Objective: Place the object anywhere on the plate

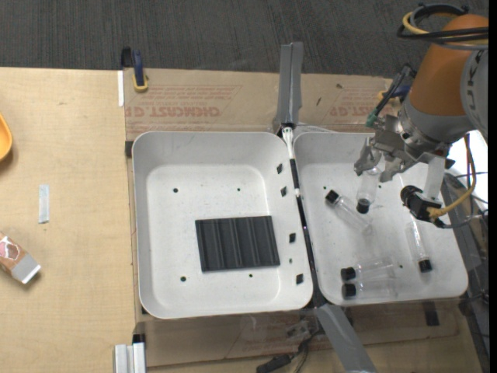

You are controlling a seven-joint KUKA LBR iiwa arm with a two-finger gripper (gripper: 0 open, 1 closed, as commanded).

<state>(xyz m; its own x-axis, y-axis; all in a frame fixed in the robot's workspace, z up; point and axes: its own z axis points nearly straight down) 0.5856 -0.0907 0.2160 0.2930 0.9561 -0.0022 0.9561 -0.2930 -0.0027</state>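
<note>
We see the gripper (371, 179) above the right bin (443, 282), its fingers closed on a clear black-capped tube (363, 196) hanging cap-down. Other tubes (369, 277) lie on that bin's floor. The dark ridged plate (237, 242) sits in the left bin (155, 208).

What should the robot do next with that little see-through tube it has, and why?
Probably carry it left, across the divider, toward the dark ribbed plate in the left bin. The gripper hangs over the right bin with a clear tube with a black cap hanging from it, seemingly gripped near the top. The plate lies in the other bin, so sideways travel comes first.
</note>
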